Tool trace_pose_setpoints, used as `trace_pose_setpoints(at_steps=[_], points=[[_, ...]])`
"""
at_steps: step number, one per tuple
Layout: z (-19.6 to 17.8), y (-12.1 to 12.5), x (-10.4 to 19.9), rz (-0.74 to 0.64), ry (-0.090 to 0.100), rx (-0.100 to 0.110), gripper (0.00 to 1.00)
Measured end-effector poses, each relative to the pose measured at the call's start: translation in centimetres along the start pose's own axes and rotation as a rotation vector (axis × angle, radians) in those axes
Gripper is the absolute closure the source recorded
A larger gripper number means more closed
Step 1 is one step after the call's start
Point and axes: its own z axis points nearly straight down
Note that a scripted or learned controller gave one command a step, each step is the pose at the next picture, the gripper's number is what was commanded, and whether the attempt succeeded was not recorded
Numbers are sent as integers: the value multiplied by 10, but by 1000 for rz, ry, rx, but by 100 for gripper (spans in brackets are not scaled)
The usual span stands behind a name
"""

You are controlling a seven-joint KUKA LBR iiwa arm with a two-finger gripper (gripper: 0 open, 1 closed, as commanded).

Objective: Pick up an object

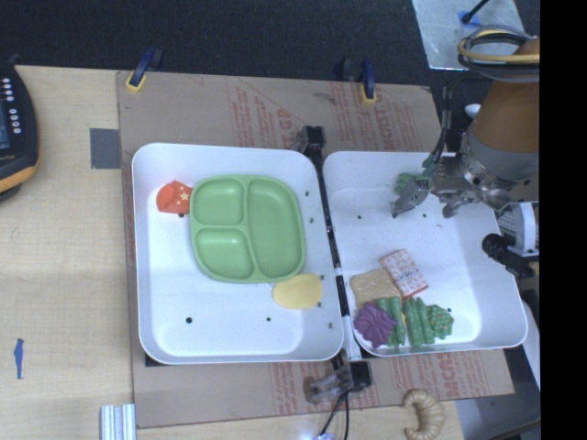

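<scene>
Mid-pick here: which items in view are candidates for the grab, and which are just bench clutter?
Candidates, in the bins:
- green object by the gripper
- patterned packet
- tan cracker
- purple piece
- green vegetables
- green divided plate
- yellow piece
- red piece

Clutter, outside the bins:
- clamps
- handheld controller
- tan curled object

The arm comes in from the right, orange band above the wrist, its gripper low by the right bin's far edge, fingers spread apart.

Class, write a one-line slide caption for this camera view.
Gripper hangs over the right bin; green plate lies in the left bin.
</scene>
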Motion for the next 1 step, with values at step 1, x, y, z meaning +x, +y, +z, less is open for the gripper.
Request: trace_pose_setpoints(at_steps=[1], points=[[110,40,-49,2,-3,5,0]])
